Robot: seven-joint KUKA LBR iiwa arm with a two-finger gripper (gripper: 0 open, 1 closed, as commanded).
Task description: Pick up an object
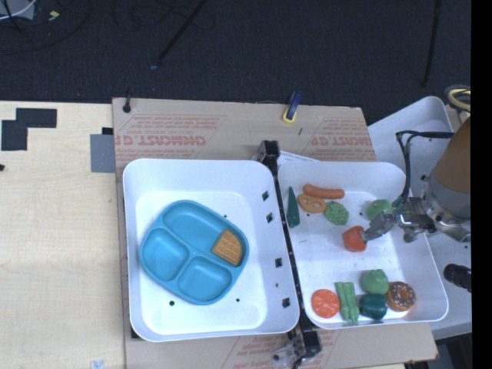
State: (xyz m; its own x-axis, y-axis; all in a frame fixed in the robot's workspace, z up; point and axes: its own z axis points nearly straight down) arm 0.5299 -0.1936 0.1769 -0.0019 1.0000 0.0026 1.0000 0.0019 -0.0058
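Camera view, right bin: the gripper (378,227) sits low, its tips at the upper right edge of a small red toy (354,238). Whether the jaws are apart or together cannot be told from this angle; nothing is seen between them, so no hold is recorded.

Taking the red toy as landmark: it lies alone near the middle of the right bin (384,171), touching nothing but perhaps the gripper's tip. A green broccoli piece (336,213) is just up and left of it, a second green piece (377,208) up and right, close by the gripper. A sausage (323,192) and a pretzel-like ring (311,204) lie farther up-left. Down toward the near wall sit a tomato (325,303), a green stalk (347,301), a green lump (374,282) and a doughnut (400,296), well apart from the red toy.

Risks, in my judgement: the tips meet the toy off-centre, so closing could squeeze it out sideways or nudge it left. The green piece beside the gripper could be caught instead. A rounded toy may slip on the lift.
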